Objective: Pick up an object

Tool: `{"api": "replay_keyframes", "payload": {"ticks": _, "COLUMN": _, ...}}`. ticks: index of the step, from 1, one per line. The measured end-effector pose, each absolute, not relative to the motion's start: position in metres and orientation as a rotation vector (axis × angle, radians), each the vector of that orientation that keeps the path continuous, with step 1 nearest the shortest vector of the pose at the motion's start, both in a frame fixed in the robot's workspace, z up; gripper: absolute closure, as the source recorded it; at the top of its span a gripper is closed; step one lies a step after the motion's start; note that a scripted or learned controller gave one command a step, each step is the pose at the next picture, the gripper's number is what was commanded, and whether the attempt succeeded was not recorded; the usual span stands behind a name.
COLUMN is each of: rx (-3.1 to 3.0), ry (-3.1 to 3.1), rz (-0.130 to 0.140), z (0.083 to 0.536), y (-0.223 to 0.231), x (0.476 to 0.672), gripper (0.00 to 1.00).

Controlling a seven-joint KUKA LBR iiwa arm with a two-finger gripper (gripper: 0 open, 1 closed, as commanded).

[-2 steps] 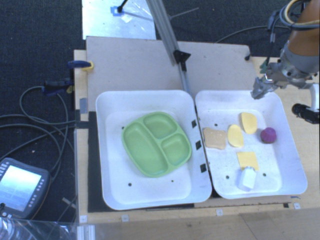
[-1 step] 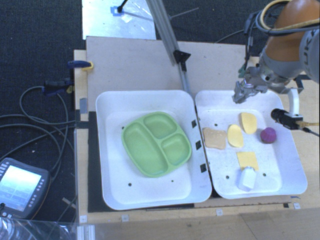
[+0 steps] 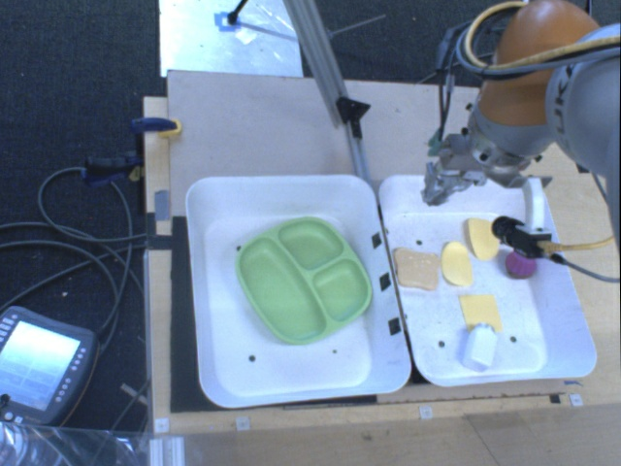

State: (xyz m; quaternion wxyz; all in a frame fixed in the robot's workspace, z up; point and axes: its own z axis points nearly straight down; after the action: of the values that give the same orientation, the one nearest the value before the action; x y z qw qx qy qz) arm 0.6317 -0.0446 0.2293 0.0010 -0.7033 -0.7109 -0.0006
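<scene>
Inventory, left to right, for your check before the next pick.

Left bin (image 3: 209, 357): you have one green divided plate (image 3: 304, 278) lying flat near the middle, three compartments up. Its breadth and low rim likely make it a poor target for a two-finger grasp, which may be why the arm is working the other side.

Right bin (image 3: 572, 348): this is where your pickable items sit. Nearest the shared wall, a tan bread-like slice (image 3: 417, 269) lies flat. Just beside it, a yellow oval piece (image 3: 457, 263), then a second yellow piece (image 3: 479, 238) further back. In front of those, a yellow square slab (image 3: 480, 311) with a small white block (image 3: 478, 348) touching or nearly touching its front edge. A purple ball (image 3: 521, 264) rests toward the right wall, partly under a black fitting on the arm.

Gripper (image 3: 440, 188): it hangs over the back left part of the right bin, above bare floor, apart from every item. You cannot tell from this slant how far the fingers stand open; nothing is seen between them.

Judgement: nothing is picked yet. The loose spacing of the bread slice and oval piece favours them as candidates; flat items may slip the fingers.
</scene>
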Motion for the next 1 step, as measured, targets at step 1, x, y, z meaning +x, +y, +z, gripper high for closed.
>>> {"api": "replay_keyframes", "payload": {"ticks": 1, "rx": -2.209, "ry": -2.232, "rz": -0.003, "z": 0.2331, "y": 0.0026, "x": 0.6255, "gripper": 1.0}}
